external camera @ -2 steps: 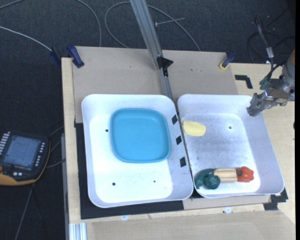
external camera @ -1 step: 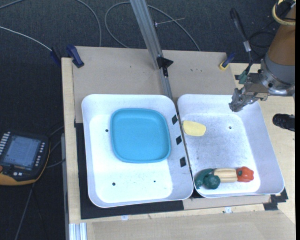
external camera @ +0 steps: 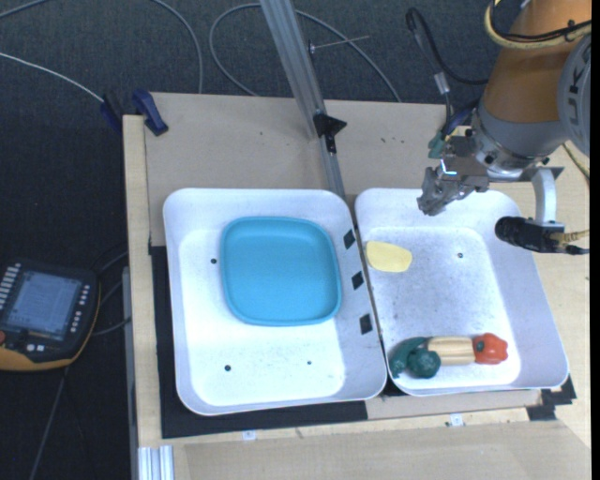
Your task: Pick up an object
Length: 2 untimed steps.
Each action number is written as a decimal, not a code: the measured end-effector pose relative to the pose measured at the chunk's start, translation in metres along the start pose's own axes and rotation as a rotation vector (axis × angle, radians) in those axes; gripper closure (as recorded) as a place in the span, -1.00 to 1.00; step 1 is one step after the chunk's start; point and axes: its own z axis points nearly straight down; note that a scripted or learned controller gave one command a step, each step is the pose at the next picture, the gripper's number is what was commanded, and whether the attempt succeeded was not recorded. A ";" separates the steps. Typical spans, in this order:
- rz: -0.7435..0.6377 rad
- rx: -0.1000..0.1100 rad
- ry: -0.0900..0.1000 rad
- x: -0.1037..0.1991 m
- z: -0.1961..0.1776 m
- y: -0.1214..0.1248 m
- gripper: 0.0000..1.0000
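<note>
While reaching from the right, hand (external camera: 439, 199) hovers above right bin (external camera: 534, 309).

A pale wooden bench (external camera: 244, 141) carries two shallow white bins side by side, the left bin (external camera: 187, 375) touching the right bin (external camera: 548, 347) along their shared edge. Small black clips (external camera: 356, 279) sit along that seam. A black mat (external camera: 169, 412) shows under the left bin's near and left edges. A blue clamp (external camera: 150, 111) grips the bench's far left corner. A slanted aluminium post (external camera: 298, 66) rises from the far side. On the dark floor at left lies a teach pendant (external camera: 42, 314), with thin cables (external camera: 178, 23) looping beyond the bench.
</note>
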 end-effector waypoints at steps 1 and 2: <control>0.000 -0.002 0.000 0.049 -0.002 0.016 1.00; 0.001 0.000 0.000 0.089 0.011 0.034 1.00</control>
